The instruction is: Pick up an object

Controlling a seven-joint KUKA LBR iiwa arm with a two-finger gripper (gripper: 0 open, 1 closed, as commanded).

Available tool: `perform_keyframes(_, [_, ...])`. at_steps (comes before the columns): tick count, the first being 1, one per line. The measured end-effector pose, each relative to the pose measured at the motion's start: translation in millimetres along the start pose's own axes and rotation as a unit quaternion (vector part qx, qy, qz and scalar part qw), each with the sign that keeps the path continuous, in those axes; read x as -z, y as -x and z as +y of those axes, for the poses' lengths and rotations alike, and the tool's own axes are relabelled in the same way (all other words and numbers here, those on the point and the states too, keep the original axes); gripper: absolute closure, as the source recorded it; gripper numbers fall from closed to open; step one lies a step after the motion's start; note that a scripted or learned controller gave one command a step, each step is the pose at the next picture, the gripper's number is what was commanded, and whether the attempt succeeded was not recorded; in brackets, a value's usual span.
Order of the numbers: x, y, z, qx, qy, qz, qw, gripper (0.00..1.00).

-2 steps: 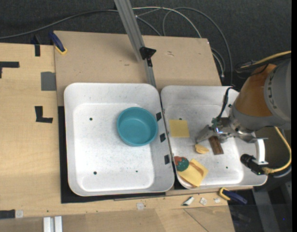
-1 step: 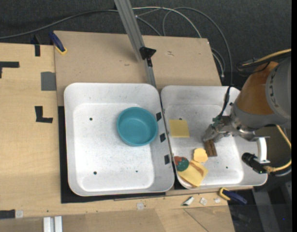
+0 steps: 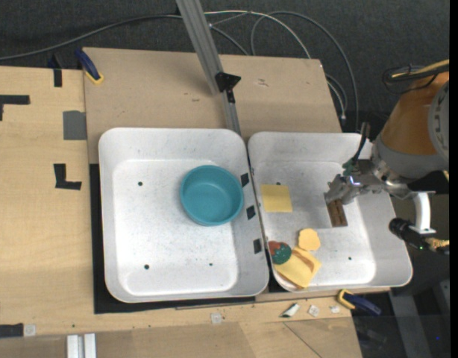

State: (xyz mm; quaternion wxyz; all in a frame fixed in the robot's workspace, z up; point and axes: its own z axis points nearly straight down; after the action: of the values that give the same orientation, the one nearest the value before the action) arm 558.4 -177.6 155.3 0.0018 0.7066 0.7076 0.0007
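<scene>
From my remote station I read the scene left to right. The table (image 3: 35, 200) carries two shallow white bins side by side. The left bin (image 3: 139, 267) holds one teal bowl (image 3: 211, 194), upright, right of the bin's centre and near the wall it shares with the neighbouring bin. The right bin (image 3: 303, 151) holds several small items. A pale yellow square block (image 3: 276, 198) lies flat near its left wall. Nearer to me, in the near-left corner, a small green and red piece (image 3: 280, 253) sits just beside a yellow wedge (image 3: 298, 268), and a small orange piece (image 3: 309, 239) touches the far edge of that wedge. A brown rectangular block (image 3: 337, 213) lies near the bin's centre. The pincer (image 3: 342, 193) is directly above the far end of this brown block. I cannot tell how wide the pincer is set, nor whether it touches the block. The arm (image 3: 415, 129) enters from the right.
</scene>
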Motion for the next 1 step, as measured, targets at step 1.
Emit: perform_keyframes(1, [42.8, 0.7, 4.5, 0.0, 0.0, 0.0, 1.0, 1.0])
